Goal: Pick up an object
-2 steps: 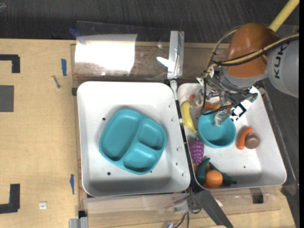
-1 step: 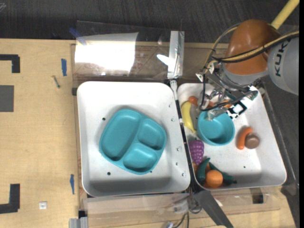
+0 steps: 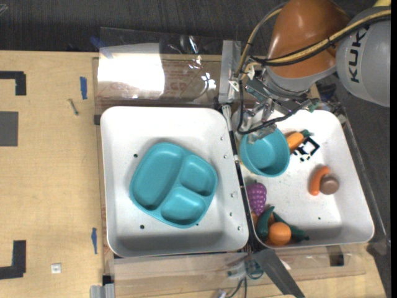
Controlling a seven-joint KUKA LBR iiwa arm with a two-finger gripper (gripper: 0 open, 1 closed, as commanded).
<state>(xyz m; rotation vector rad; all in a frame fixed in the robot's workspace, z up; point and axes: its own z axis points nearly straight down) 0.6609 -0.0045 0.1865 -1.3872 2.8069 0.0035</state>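
Claw [image 3: 262, 113] low over bowl [image 3: 267, 155], back-left corner of right bin [image 3: 347, 210]; opening hidden, cannot tell. Risk: pinch lands on curved rim, bowl slips or tips; bin wall close, collision possible.

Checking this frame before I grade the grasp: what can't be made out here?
- Camera view: the far rim of the right bin is hidden under the arm.
- Camera view: the orange toy sits partly behind the teal bowl; too small to identify.
- Camera view: the gripper is lost among cables; whether it touches the bowl cannot be told.
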